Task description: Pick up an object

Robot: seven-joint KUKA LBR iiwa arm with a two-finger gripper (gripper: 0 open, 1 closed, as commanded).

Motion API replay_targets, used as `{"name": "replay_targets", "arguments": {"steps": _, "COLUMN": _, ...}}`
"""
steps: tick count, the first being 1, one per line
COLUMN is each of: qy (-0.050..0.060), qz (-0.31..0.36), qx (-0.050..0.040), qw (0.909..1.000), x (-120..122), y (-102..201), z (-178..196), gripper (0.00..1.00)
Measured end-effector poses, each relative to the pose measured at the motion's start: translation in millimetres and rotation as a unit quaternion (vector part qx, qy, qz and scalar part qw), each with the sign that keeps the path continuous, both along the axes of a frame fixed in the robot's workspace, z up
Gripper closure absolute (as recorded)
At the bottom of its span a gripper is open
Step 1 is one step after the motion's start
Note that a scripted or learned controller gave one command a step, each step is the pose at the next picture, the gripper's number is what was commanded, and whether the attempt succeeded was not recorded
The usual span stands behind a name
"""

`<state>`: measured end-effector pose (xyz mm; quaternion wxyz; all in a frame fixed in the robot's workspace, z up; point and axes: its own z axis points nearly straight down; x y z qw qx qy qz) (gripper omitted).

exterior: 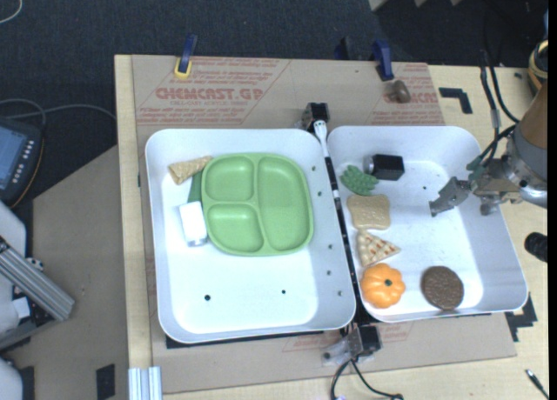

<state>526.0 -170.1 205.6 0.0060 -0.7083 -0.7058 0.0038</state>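
Note:
In the right bin (487, 242) lie several toy foods: a black block (385, 165), a green leaf (359, 180), a tan bread slice (369, 211), a waffle-like wedge (376, 248), an orange pumpkin (383, 285) and a brown round cookie (442, 287). My gripper (467, 198) hangs over the right half of this bin, reaching in from the right. It is open, with nothing between its fingers. It sits right of the bread slice and above the cookie, touching none of the objects.
The left bin (244, 303) holds a green divided plate (257, 203), a tan triangular cracker (189, 169) and a small white block (192, 222). A ridge with a black bracket (317, 116) separates the bins. Cables hang at the right beside the arm (531, 142).

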Motion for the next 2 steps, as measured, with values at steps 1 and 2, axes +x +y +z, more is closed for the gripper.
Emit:
{"name": "replay_targets", "arguments": {"steps": 1, "qy": -0.007, "qz": 0.002, "qx": -0.0016, "qw": 1.0000, "x": 3, "y": 0, "z": 7, "gripper": 0.00}}
{"name": "replay_targets", "arguments": {"steps": 2, "qy": -0.003, "qz": 0.002, "qx": -0.0001, "qw": 1.0000, "x": 0, "y": 1, "z": -56, "gripper": 0.00}}
